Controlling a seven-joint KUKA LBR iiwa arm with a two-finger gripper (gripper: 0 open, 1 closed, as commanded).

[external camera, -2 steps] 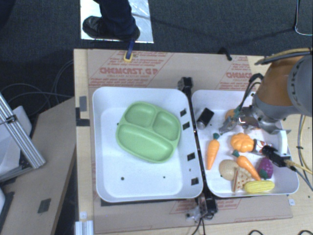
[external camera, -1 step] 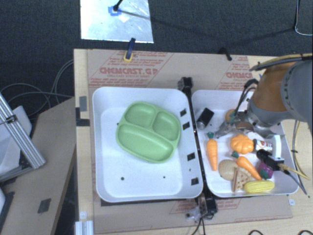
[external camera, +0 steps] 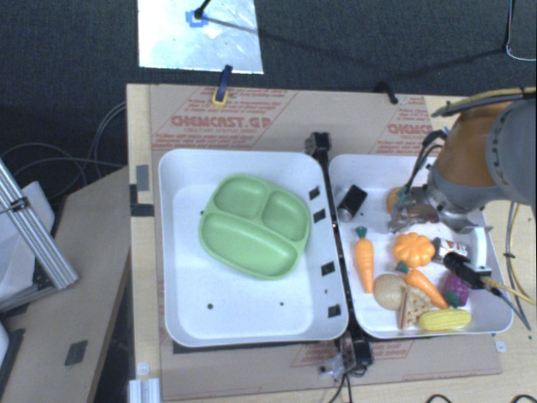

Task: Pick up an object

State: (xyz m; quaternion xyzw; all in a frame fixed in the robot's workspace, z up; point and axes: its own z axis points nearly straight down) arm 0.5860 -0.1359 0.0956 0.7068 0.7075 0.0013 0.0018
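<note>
On the left, the left bin (external camera: 180,309) holds a green divided plate (external camera: 255,225), tilted. Across the divider, the right bin (external camera: 369,170) holds a black block (external camera: 351,199), an upright carrot (external camera: 364,261), a potato (external camera: 388,290), and a small orange pumpkin (external camera: 414,248). The gripper (external camera: 409,212) sits low just above the pumpkin; whether its fingers are spread or closed, I cannot tell. The pumpkin looks like light, hard plastic, probably smooth and rounded, so it may slip; taking it across the widest ribs seems safest.
</note>
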